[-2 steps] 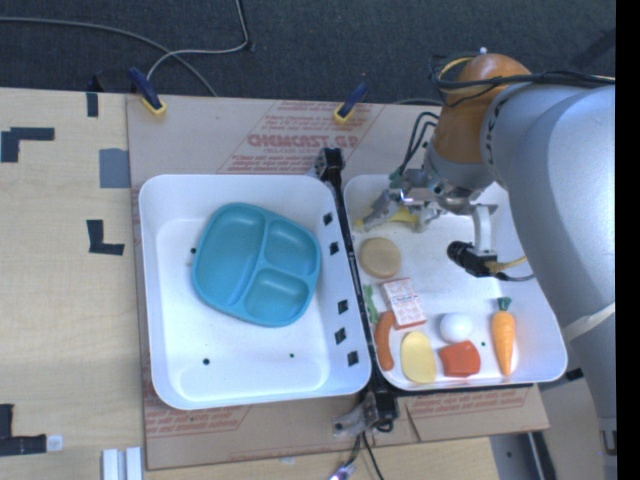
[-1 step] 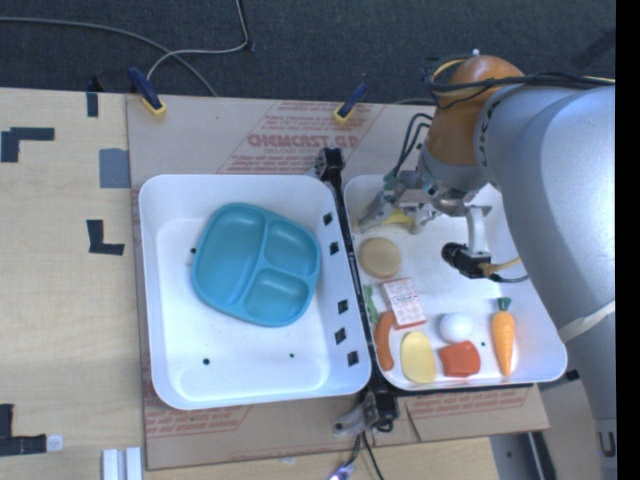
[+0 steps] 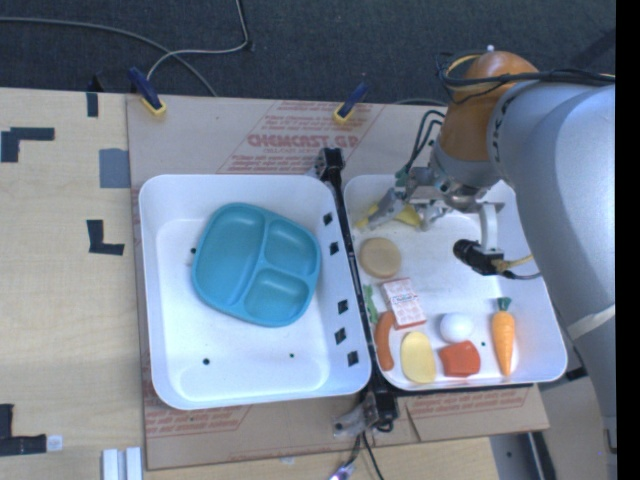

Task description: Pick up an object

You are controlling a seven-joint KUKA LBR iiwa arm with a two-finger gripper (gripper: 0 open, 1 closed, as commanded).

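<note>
My gripper (image 3: 418,208) is low over the far part of the right bin (image 3: 545,313), reaching in from the right. A yellow banana-like piece (image 3: 384,209) lies right at the gripper's left side, partly hidden by it; whether it is gripped is unclear. Just in front sits a round tan cookie (image 3: 380,257). Nearer the front lie a red-and-white packet (image 3: 404,302), a white egg (image 3: 456,325), an orange sausage-shaped piece (image 3: 384,339), a pale yellow lump (image 3: 418,357), a red block (image 3: 460,359) and a carrot (image 3: 503,340).
The left bin (image 3: 165,298) holds a blue divided plate (image 3: 257,264). A black hinged divider (image 3: 343,258) runs between the bins. The bulky grey arm (image 3: 560,188) overhangs the right bin's right side. Clamps (image 3: 147,92) pin the cardboard at the back.
</note>
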